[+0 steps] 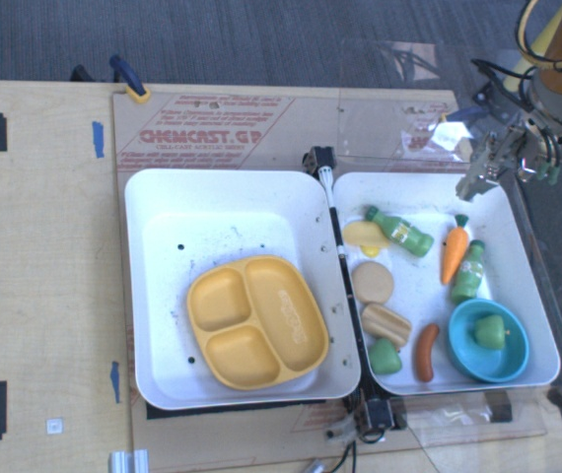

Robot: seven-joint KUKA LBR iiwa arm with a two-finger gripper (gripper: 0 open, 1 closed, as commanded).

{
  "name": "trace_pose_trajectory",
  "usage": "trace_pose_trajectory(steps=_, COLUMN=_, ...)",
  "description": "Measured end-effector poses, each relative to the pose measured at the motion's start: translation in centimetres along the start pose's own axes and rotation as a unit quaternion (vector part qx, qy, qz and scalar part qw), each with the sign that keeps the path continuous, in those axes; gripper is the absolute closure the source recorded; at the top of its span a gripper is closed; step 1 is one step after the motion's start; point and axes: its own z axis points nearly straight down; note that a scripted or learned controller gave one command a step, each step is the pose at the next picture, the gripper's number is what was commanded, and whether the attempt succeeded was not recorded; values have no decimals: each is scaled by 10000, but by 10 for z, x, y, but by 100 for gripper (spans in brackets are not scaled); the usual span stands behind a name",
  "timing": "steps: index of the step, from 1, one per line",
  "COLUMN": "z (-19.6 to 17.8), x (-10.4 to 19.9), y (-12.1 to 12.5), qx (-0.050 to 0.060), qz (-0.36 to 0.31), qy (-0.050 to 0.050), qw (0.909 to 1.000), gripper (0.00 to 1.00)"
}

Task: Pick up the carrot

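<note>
Pincer [477,187] is seen at the upper right of the frame, above the far rim of the right bin [542,308]; whether it is apart or together cannot be told. Nothing is held. The carrot [454,252] lies just below it, touching a green bottle [468,272]. A straight drop over the orange middle is best, so the bottle is not bumped.

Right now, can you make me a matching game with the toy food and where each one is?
Things:
1. carrot
2. sausage
3. yellow plate
4. claw

Places:
A. in the left bin
B. above the right bin's far edge
C. beside a green bottle
D. just left of the blue bowl

Pairs: 1-C, 2-D, 3-A, 4-B
</note>
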Motion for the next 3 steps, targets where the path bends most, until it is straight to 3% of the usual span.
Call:
trace_pose_trajectory(steps=1, z=121, x=73, y=-73, qx=-5, qz=-36, qy=10, qw=10000, gripper=100)
trace_pose_trajectory(steps=2, z=154, x=101, y=-31, qx=-5, qz=-107, qy=-9, qw=9999, gripper=100)
trace_pose_trajectory(steps=3, z=45, x=64, y=15, qx=-24, qz=510, qy=-25, qw=9987, gripper=100)
